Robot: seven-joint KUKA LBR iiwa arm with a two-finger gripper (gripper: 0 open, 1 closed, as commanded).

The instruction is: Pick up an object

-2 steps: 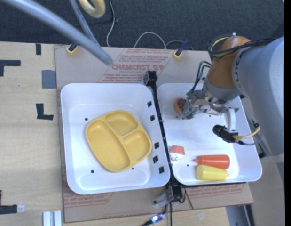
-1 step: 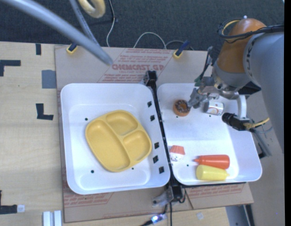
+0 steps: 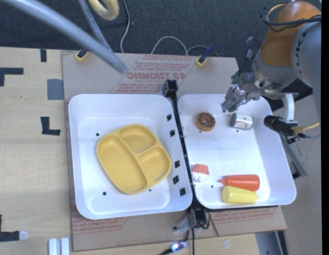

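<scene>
1. Camera view looks down at a slant on a pale wooden desk [image 3: 26, 158] carrying a brown cardboard sheet [image 3: 153, 73] with red print, and on that sheet two shallow white plastic bins side by side.
2. Black clips along the divider [image 3: 177, 142] between the bins serve as the landmark for what follows.
3. Left of the divider, the left white bin [image 3: 82, 142] holds a yellow three-compartment plastic plate [image 3: 133, 157], lying flat near the bin's middle.
4. Right of the divider, the right white bin [image 3: 276, 158] holds several small things.
5. A round brown doughnut-like toy [image 3: 205, 121] lies just right of the divider, towards the far end of the bin.
6. A small silver and white can [image 3: 242, 122] lies on its side further right of the divider, beyond the doughnut.
7. A small red and white item [image 3: 200, 171] sits close beside the divider, towards the near end.
8. An orange-red bottle-shaped toy [image 3: 240, 181] lies on its side right of that item, and a yellow rounded toy [image 3: 239, 195] lies touching it on the near side.
9. The grey arm with its orange band [image 3: 284, 20] reaches in from the side far right of the divider.
10. The gripper [image 3: 232, 104] hangs over the far part of the right bin, just above and beside the can; nothing shows between the jaws, and I cannot tell how wide they stand.
</scene>
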